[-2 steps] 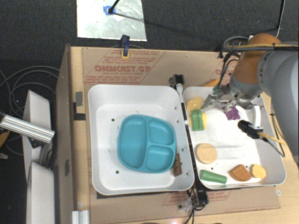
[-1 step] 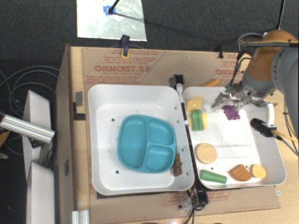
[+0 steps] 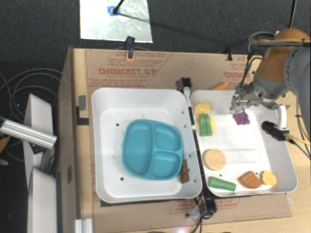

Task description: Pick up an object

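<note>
One purple grape bunch lies upper right; my gripper hangs over it, grip state unclear.

We read red print on the brown cardboard sheet that lies under the two white bins: along its far edge, large letters spell "CHEMCAST GP", with a line of smaller red print above them that is too small for us to make out. The same red lettering shows again near the sheet's far right corner, cut off by the robot arm. We find no other legible text.
</note>
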Controlling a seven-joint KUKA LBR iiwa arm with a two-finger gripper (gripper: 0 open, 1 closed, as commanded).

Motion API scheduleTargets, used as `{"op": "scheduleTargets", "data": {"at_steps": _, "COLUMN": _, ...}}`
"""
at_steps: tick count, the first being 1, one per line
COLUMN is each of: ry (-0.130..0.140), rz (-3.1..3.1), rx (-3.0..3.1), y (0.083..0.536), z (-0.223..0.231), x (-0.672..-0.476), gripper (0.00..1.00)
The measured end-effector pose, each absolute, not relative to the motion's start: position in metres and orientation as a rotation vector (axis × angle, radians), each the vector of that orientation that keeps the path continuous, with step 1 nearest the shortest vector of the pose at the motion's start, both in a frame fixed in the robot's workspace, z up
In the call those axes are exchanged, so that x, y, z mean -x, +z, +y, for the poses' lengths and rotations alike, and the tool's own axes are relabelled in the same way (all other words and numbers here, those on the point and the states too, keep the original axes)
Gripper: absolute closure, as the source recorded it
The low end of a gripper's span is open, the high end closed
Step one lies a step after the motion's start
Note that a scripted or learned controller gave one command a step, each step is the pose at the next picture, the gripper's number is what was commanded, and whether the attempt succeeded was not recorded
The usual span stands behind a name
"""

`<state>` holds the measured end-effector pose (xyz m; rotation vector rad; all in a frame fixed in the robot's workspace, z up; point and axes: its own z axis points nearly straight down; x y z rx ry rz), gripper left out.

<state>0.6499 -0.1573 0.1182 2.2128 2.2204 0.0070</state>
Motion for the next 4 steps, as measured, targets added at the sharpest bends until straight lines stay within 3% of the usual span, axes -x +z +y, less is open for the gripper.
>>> {"op": "scheduleTargets", "data": {"at_steps": 1, "ry": 0.0, "rz": 2.218, "rx": -2.223, "y": 0.207, "z": -0.201, "x": -0.589, "gripper": 1.0}}
{"op": "scheduleTargets", "data": {"at_steps": 2, "ry": 0.001, "rz": 2.231, "rx": -2.213, "y": 0.199, "z": -0.138, "x": -0.596, "gripper": 1.0}}
{"op": "scheduleTargets", "data": {"at_steps": 3, "ry": 0.002, "rz": 2.224, "rx": -2.217, "y": 0.199, "z": -0.142, "x": -0.596, "gripper": 0.0}}
{"op": "scheduleTargets", "data": {"at_steps": 4, "ry": 0.004, "rz": 2.217, "rx": -2.216, "y": 0.12, "z": -0.199, "x": -0.619, "gripper": 0.0}}
